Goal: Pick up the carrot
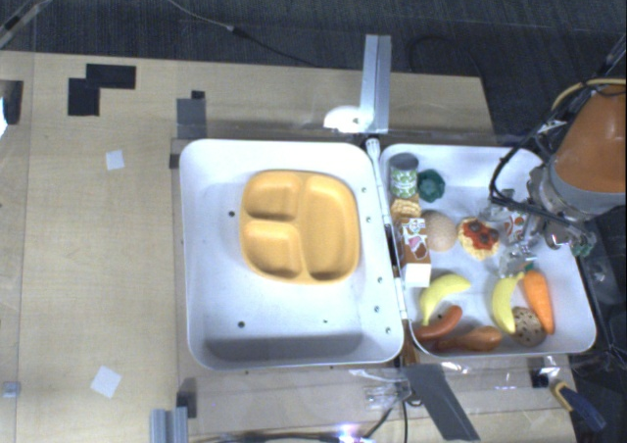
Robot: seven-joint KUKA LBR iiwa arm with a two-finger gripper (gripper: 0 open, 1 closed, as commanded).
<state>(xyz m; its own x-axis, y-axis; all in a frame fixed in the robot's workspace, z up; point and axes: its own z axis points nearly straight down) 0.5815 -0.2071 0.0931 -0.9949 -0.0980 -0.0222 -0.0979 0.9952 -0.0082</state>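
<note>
You are looking at the carrot (537,299) lying in the right bin (586,338) near its right wall, just beside a yellow banana (503,302) and a brown cookie (527,325) crowding its lower end. The pincer (521,247) is hovering just above the carrot's top; whether it is parted or closed you cannot tell. A yellow divided plate (299,225) is sitting in the left bin (211,265).

2 bananas (443,291), 1 carrot (538,299), 2 sausages (440,321)
</note>
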